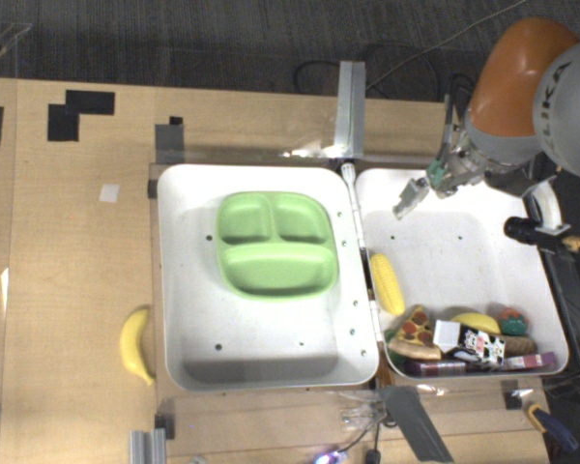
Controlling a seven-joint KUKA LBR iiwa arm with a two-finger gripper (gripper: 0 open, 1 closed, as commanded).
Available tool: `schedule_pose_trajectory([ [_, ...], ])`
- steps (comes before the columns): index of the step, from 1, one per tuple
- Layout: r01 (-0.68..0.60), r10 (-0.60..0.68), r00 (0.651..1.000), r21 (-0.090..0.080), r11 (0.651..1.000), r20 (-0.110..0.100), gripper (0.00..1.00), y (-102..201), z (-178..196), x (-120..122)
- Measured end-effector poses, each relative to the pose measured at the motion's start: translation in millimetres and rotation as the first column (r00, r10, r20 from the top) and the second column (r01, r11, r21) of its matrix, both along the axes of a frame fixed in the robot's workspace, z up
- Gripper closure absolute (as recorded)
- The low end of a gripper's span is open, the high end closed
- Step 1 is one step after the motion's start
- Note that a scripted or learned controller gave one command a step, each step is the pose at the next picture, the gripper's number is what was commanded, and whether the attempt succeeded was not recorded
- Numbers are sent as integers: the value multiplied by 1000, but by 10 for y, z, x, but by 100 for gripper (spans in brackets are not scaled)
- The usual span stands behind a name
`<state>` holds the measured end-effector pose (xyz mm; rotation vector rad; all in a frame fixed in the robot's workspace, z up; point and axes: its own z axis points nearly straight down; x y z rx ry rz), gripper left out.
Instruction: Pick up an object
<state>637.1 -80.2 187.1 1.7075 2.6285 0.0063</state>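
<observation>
My gripper (413, 198) hangs over the back left part of the right bin (464, 235), above bare white floor, with nothing seen in it. A yellow corn cob (386, 283) lies along that bin's left wall, well in front of the gripper. Along the front wall lies a heap of small items: a pizza slice (413, 330), a yellow banana (476, 323), a white box (447, 334), a patterned card (482, 345) and a dark purple bar (483, 363).
The left bin (188, 356) holds a green divided plate (274, 243). A second banana (135, 344) lies on the wooden bench left of that bin. A metal post (351, 104) stands behind the seam between the bins. The grey arm (522, 95) enters from the upper right.
</observation>
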Motion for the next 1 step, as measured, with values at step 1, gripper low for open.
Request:
schedule_pose_trajectory([
  [1,111,-111,994,2,994,-3,0,451,-18,-154],
])
